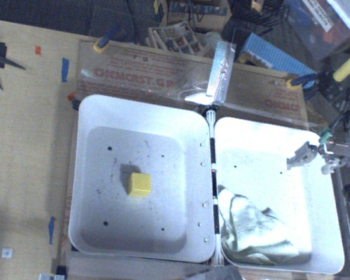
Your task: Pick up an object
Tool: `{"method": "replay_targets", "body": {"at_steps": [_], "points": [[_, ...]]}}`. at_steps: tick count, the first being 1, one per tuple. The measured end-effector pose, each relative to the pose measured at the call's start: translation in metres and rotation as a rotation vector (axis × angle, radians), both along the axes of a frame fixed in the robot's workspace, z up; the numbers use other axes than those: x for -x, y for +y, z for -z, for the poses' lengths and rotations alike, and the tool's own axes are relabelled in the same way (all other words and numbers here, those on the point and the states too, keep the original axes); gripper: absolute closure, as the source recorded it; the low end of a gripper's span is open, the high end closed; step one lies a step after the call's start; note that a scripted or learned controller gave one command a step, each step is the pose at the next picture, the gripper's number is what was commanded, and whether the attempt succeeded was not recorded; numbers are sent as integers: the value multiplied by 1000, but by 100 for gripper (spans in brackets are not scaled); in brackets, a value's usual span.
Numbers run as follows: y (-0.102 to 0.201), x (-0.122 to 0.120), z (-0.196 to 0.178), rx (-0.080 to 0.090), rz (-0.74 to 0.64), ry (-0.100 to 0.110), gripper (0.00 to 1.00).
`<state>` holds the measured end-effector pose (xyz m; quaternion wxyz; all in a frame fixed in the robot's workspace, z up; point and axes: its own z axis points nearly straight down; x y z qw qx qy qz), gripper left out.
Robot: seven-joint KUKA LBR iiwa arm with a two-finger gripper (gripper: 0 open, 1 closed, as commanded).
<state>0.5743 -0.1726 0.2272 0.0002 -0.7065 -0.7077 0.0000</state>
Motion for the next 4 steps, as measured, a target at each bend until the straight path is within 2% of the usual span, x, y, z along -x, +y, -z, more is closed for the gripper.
{"method": "replay_targets", "body": {"at_steps": [1, 2, 3, 4], "points": [[-20, -39, 105, 1, -87, -1, 0], [-24, -83, 141, 2, 174, -4, 0], [-22, -86, 128, 3, 170, -10, 100], [-20, -50, 47, 2, 399, -3, 100]]}}
